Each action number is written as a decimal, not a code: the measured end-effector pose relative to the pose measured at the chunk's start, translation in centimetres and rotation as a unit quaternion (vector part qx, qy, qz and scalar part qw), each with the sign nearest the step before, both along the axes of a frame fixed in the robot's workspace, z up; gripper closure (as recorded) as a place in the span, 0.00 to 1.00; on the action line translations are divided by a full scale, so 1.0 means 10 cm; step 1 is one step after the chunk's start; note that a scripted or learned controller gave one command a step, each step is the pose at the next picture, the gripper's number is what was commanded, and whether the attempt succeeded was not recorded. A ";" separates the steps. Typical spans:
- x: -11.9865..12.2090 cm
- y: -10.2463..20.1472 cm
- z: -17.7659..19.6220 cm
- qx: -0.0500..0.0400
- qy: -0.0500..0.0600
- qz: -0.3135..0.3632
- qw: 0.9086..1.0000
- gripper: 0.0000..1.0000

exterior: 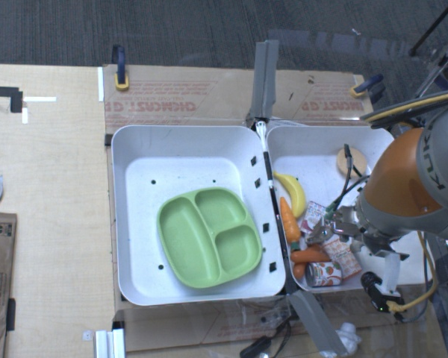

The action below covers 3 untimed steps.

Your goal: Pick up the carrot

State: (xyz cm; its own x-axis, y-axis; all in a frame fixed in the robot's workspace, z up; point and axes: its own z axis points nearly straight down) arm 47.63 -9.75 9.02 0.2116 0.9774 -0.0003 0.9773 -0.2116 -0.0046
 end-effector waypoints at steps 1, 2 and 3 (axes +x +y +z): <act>0.91 -0.56 1.26 -0.001 -0.001 0.001 1.000 0.00; 0.36 -0.10 0.37 0.000 0.000 0.053 0.999 0.00; 1.06 -0.41 0.70 -0.001 -0.002 0.150 0.989 0.00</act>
